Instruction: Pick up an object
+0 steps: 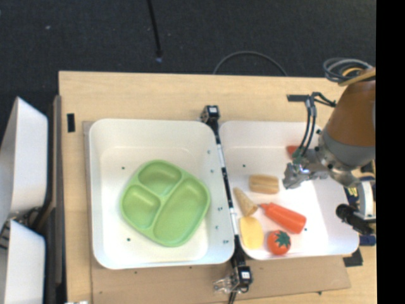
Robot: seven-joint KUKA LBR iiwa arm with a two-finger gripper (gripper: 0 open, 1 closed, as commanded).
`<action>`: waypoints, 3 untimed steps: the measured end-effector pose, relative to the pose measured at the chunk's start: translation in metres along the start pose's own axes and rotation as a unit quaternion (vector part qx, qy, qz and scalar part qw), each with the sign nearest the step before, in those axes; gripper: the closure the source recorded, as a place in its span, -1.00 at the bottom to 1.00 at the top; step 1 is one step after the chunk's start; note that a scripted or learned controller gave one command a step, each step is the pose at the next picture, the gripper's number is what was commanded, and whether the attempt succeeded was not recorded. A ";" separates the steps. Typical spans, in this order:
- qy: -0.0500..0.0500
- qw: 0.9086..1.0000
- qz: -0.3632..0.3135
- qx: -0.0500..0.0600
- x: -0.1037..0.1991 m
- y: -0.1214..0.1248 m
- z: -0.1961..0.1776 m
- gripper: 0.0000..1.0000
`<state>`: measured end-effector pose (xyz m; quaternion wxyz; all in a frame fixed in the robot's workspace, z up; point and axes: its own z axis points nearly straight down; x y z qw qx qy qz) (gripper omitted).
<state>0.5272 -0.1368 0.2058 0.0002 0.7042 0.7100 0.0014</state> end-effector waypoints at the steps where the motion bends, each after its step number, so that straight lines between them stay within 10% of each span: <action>1: -0.001 1.000 0.000 -0.001 0.051 0.010 -0.017 1.00; 3: 0.000 1.000 0.000 0.000 0.164 0.040 -0.028 1.00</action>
